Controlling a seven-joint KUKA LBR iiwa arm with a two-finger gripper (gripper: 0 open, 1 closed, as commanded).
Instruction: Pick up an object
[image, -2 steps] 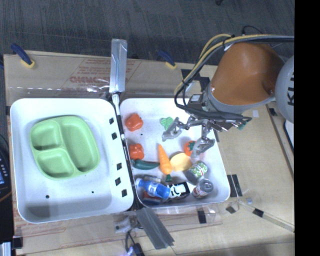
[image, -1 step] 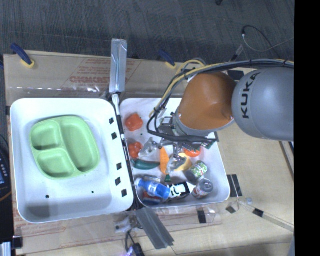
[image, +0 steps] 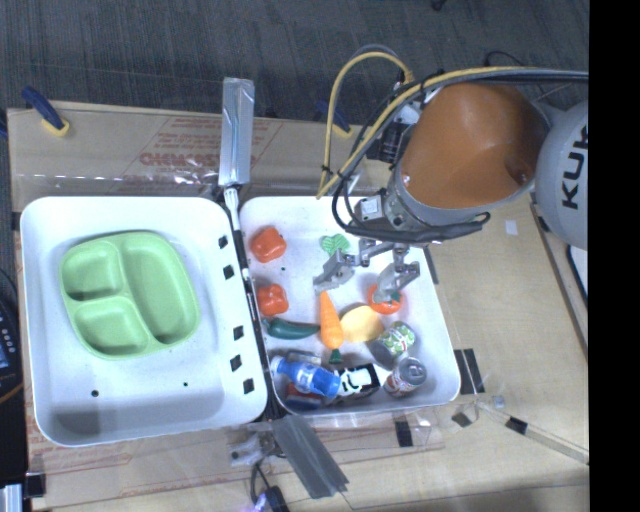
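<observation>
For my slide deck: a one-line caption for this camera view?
KUKA arm's open tool hovers over toy foods in the right bin; a green divided plate lies in the left bin.

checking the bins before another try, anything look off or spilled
Nothing spilled or damaged. The right bin is crowded: carrot, lemon, cans and a blue bottle lie jumbled together on their sides. The green tray sits alone in the left bin.
</observation>
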